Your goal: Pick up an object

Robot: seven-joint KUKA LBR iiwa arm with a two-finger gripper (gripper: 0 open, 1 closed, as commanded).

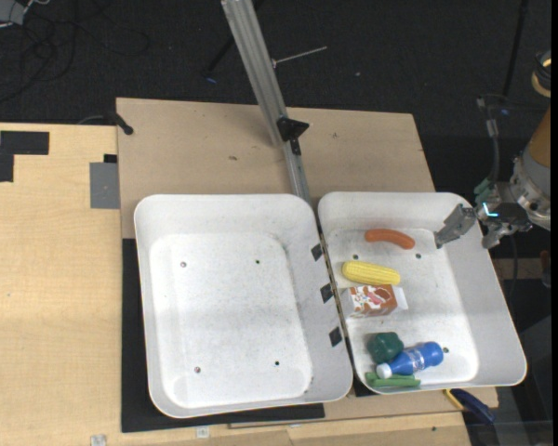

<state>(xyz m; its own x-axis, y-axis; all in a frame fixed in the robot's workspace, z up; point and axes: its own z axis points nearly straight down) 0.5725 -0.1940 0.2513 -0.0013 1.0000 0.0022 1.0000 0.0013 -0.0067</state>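
gripper [472,227] hangs with fingers apart over the right bin's [484,291] upper right rim, holding nothing; the orange sausage [390,239] lies in that bin, to its left, apart.

The place reads as a robotics lab or test cell. A bare pale wooden tabletop [46,277] carries two shallow white plastic bins [228,393] set side by side on a plain brown board [205,147]. A slanted grey aluminium extrusion post [260,82] rises behind them, loose cables [9,7] trail over the dark carpeted floor [400,45], and small toy items lie in the right bin.
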